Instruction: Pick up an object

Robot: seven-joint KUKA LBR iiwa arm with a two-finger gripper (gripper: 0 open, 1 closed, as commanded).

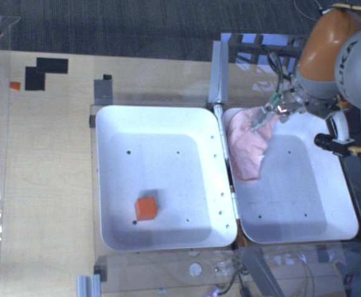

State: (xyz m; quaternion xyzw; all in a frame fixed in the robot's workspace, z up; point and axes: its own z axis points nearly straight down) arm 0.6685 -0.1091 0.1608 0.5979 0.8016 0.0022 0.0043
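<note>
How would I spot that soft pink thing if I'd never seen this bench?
Start at the two white bins side by side and take the right bin, the one the arm reaches over. In its upper left corner, against the wall, lies a pink cloth, crumpled and pale, right under the tool. The orange block in the left bin is small and hard-edged.

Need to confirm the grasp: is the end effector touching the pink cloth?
Touching. The camera view shows the end effector meeting the upper edge of the pink cloth, with no gap.

1 fixed camera looks down at a slant from above the bench [44,166], taking in both bins [161,122].
</note>
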